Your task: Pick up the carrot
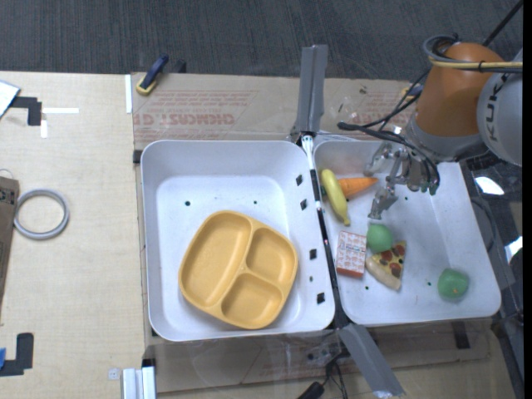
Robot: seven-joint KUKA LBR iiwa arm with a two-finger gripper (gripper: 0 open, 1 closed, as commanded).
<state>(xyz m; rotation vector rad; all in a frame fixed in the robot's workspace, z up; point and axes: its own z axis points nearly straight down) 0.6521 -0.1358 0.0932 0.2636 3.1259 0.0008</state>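
We see yellow divided plate [239, 269] in left bin [166, 173]. In right bin [474, 248], banana [335, 195] touching carrot [357, 186] near back-left corner. Claw [384, 201] hovers just right of carrot, fingers slightly spread, pinching nothing.
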